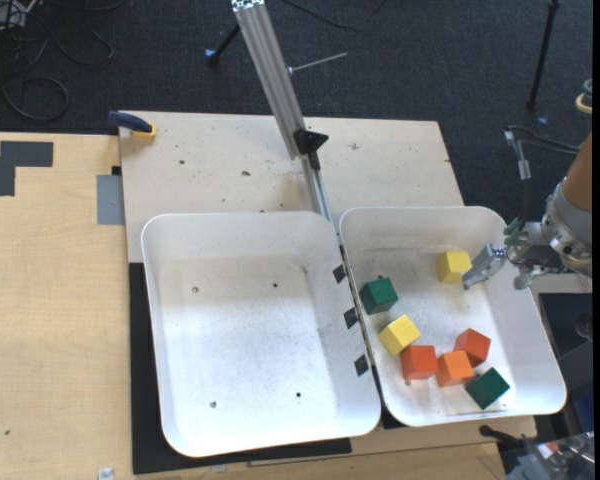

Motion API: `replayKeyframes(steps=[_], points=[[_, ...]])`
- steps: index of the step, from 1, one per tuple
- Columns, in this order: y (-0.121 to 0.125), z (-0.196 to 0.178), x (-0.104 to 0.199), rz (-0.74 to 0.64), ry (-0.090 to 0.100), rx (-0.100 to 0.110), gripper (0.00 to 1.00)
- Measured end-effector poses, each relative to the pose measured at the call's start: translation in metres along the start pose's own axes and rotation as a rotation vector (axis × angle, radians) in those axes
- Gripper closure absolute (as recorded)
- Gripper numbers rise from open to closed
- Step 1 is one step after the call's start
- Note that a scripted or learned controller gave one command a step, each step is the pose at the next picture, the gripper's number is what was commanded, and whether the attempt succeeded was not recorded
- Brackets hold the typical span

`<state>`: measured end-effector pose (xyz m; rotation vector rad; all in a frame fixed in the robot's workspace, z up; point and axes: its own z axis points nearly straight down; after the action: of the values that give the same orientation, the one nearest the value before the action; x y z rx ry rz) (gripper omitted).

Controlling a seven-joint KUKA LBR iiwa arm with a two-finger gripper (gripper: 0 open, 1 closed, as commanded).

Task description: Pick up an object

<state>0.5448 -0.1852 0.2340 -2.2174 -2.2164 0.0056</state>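
Most of the arm [580, 198] is cut off at the right edge of the view — what shows is the wrist and the gripper [483, 266], reaching over the right bin [528, 328] near its upper right rim. The metal fingers are small and blurred against the white wall, so I cannot tell whether they are open or closed; nothing is visibly between them. Just beside the fingertips, to their left, lies a yellow block [454, 265] on the bin floor. Further down the same bin lie a green block [379, 294], a second yellow block [399, 334], two red blocks [418, 362] and [472, 346], an orange block [455, 368] touching the lower red one, and a dark green block [487, 388] near the front rim. No writing or labels can be read — the small black tabs on the left bin [180, 388]'s dividing wall are too small to make out
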Motion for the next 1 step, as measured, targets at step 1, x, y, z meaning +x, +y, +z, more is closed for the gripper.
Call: replayKeyframes(steps=[1], points=[[-0.0003, 0.0447, -0.0035, 0.001, 0.000, 0.001, 0.00]])
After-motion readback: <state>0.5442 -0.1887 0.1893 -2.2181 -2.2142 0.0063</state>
